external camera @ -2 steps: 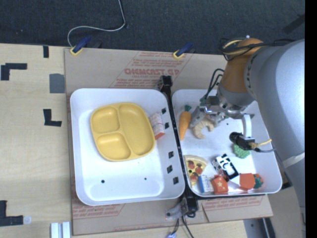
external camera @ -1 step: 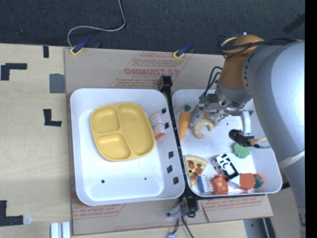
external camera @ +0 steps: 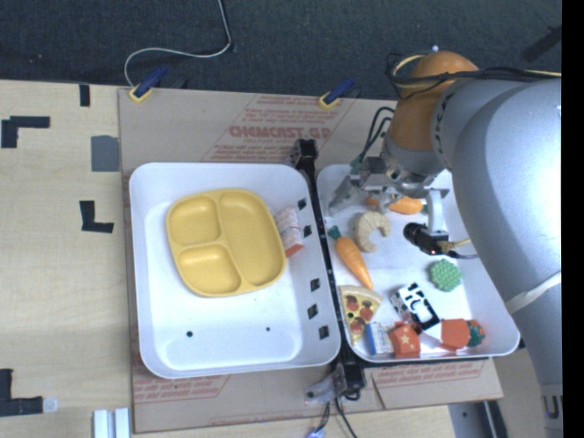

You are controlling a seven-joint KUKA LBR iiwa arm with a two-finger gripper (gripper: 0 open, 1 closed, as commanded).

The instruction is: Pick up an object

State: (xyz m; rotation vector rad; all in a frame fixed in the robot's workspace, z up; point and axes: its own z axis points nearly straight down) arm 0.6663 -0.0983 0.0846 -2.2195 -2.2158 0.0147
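While hanging low over the far end of the right bin (external camera: pixel 401 263), hard up by the divider, can't tell at the claw (external camera: pixel 358 188) whether apart or together: too much grey metal bunched there, and nothing visibly clamped. Nearest candidate, by the look of it: beige croissant (external camera: pixel 370 229), lying just on the near side of the claw, close but apart. Just beside its left flank, carrot (external camera: pixel 353 258), pointing down the bin. Off to the right, small orange piece (external camera: pixel 406 205), tucked close under the wrist. Further out: green knobbly ball (external camera: pixel 445 275), pizza slice (external camera: pixel 358 307), black-and-white block (external camera: pixel 415 306), then a crowded near end of red, orange and blue bits. Across the divider, yellow divided plate (external camera: pixel 224 242) in the left bin (external camera: pixel 228 327), small red-and-white can (external camera: pixel 292 229) against its right wall. To do this one well: go for the croissant, centre over its fattest part, straddle the short width, keep clear of carrot and divider, drop straight, squeeze gently, lift plumb. Curved shape, so probably liable to squirt out of an off-centre pinch.
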